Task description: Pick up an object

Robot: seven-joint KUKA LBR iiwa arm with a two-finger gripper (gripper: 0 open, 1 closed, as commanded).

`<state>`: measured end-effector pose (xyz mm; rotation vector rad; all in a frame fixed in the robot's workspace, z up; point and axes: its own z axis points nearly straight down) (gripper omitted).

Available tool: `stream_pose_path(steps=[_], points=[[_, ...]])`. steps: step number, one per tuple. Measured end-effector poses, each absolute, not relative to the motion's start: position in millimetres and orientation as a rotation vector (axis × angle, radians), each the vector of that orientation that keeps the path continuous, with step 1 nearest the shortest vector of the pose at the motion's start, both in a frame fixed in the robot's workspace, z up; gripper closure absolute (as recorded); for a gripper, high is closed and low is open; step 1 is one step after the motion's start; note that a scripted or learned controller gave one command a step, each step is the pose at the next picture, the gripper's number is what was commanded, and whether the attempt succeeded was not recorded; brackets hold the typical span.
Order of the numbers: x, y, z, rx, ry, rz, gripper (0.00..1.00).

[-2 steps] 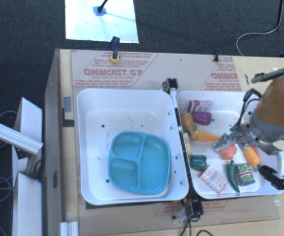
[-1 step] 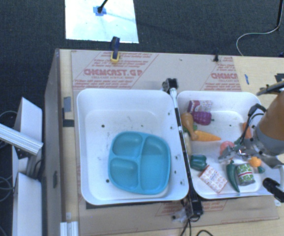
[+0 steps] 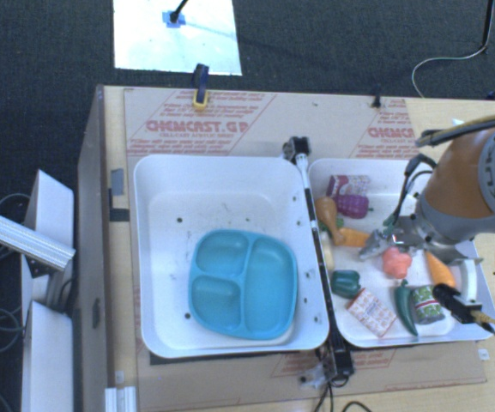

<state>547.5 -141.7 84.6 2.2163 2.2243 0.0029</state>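
While my grey arm with its orange band reaches in from the right, my gripper point(image 3: 386, 245) hangs low over the right bin point(image 3: 376, 168), its metal fingers point(image 3: 373, 249) spread a little apart with nothing between them. Just beside the fingertips lies a pink round toy point(image 3: 395, 263), close enough that I cannot tell whether one tip touches it. To its right sits an orange carrot-like piece point(image 3: 440, 270). Up toward the far wall of that bin lie a purple toy point(image 3: 353, 204) and, near the divider, an orange and yellow piece point(image 3: 331, 221). Nearer the front wall I see a dark green chunk point(image 3: 346, 282), a red-and-white packet point(image 3: 370, 311), a green pepper-like piece point(image 3: 404, 308) and a green-labelled packet point(image 3: 427, 303). Across the divider, the left bin point(image 3: 172, 178) holds a blue sectioned plate point(image 3: 243, 283), lying flat toward its front right.
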Motion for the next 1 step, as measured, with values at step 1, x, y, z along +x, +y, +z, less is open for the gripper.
stream_pose_path(steps=[1], points=[[548.0, -142.4, 95.1, 2.214, 2.224, 0.004, 1.0]])
